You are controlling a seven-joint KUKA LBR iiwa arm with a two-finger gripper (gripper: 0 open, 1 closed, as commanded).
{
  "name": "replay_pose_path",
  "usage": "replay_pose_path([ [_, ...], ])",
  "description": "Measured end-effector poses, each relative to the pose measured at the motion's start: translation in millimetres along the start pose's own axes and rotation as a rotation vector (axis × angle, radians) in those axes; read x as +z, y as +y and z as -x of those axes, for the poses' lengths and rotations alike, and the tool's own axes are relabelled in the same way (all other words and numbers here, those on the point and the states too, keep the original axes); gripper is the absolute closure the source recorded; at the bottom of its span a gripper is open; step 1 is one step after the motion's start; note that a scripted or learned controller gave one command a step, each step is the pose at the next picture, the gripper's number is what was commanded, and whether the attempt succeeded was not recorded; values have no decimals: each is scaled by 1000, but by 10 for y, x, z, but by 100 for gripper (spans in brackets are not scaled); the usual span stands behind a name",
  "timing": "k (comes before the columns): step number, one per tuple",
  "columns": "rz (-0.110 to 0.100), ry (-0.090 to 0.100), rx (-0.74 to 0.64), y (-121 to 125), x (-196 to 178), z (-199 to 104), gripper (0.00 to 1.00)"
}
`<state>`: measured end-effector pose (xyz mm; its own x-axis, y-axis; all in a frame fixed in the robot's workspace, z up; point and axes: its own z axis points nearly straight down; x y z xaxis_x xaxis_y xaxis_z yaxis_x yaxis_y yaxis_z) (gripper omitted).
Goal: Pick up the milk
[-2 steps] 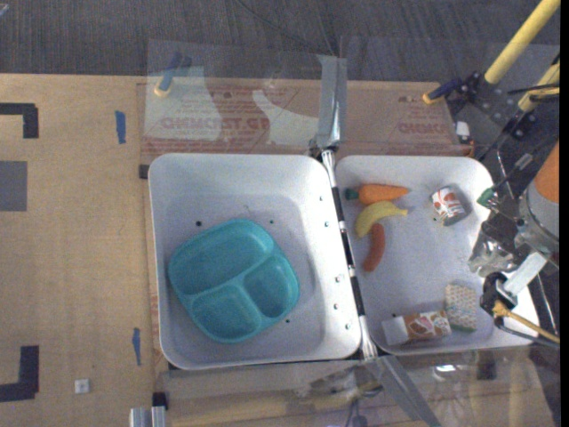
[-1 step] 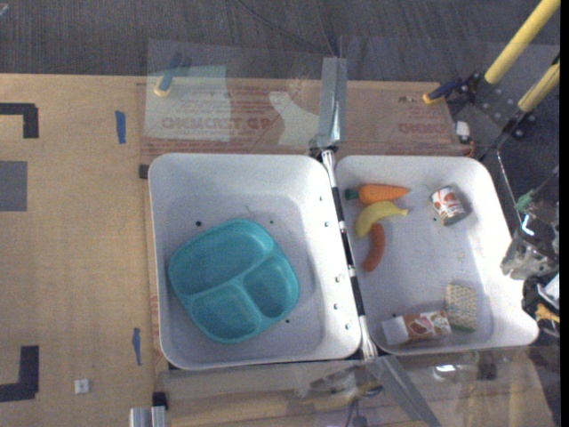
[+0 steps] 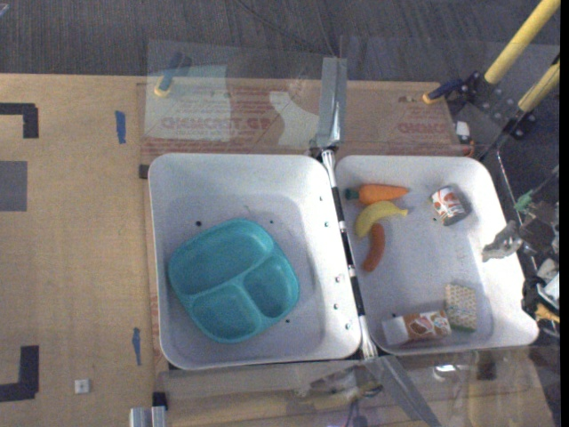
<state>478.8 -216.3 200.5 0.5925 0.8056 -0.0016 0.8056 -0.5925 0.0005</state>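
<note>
Two white bins side by side on the bench; using the right bin (image 3: 498, 194) as the reference for everything.

Milk (image 3: 416, 327): small carton lying on its side on the floor of the right bin, at the near edge, toward the near-left corner. White cap end points left, brown/red printed body runs to the right. Nothing is touching it from above.

Just beside the milk's right end, a tan waffle-pattern piece (image 3: 461, 305) (looks like a cracker or sponge, can't tell which); whether the two actually touch is unclear.

Far-left part of the right bin: carrot (image 3: 384, 192) lying across, banana (image 3: 380, 215) right beneath it, brown sausage (image 3: 374, 246) below that, angled down. These three are bunched close together, well apart from the milk.

Far-right part of the right bin: small can (image 3: 450, 205) with a red/white label, tipped over.

Gripper (image 3: 503, 244): at the right wall of the right bin, about mid-height of that wall, well apart from the milk. Mostly cropped and dark there, so I cannot tell if it's open or closed. Nothing visibly in it.

Left of the right bin: the other bin (image 3: 178, 185), with a teal divided plate (image 3: 233, 279) lying flat on its floor.
</note>
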Motion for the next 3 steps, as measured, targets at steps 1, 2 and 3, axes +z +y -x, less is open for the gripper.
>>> replay_pose_path([
  [1, -2, 2, 29, -315, 1108, -435, 0],
  [2, 6, 4, 139, -589, 1124, -840, 0],
  [3, -3, 0, 79, -637, 525, -866, 0],
])
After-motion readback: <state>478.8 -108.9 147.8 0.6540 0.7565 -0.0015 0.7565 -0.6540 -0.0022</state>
